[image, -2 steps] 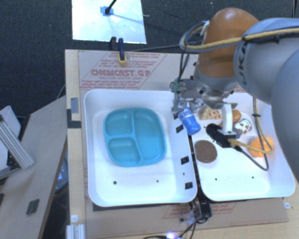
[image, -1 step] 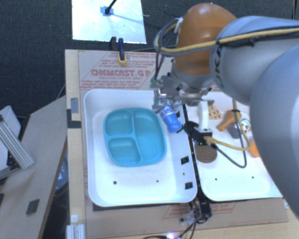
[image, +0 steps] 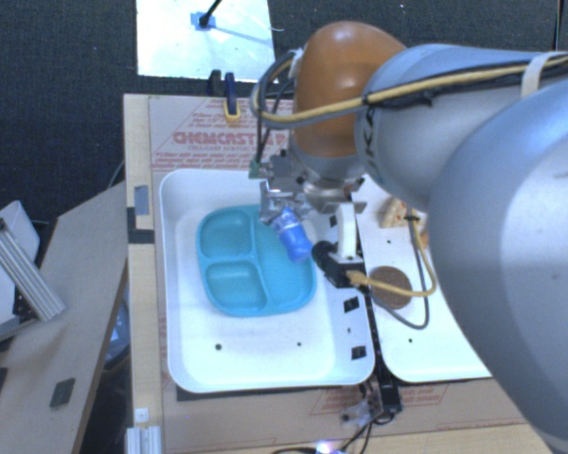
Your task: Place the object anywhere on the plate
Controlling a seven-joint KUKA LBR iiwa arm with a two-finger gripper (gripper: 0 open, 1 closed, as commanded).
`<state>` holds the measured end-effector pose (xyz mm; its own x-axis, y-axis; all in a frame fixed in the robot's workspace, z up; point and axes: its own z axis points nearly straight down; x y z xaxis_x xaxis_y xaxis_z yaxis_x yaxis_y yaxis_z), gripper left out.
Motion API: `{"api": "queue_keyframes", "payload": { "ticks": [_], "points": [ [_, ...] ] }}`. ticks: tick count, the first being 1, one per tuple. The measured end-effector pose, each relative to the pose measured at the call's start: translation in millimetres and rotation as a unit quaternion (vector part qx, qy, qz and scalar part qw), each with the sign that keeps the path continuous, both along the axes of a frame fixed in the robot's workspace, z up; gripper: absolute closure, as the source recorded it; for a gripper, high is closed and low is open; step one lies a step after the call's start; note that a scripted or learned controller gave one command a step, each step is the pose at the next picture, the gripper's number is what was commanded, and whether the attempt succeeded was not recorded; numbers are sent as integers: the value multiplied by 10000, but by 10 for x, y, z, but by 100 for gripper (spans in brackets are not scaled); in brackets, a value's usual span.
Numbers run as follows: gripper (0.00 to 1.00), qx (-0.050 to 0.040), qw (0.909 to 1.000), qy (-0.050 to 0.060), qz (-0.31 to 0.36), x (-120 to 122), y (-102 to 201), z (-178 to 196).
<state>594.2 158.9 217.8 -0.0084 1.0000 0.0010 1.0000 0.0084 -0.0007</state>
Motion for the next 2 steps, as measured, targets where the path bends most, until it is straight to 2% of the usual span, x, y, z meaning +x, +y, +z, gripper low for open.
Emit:
{"api": "queue_keyframes", "payload": {
  "ticks": [1,2],
  "points": [
    [100,-5,10000,-2,-12,-64,56,-28],
    [0,-4,10000,-4,-13,-62,55,-27]
  ]
}}
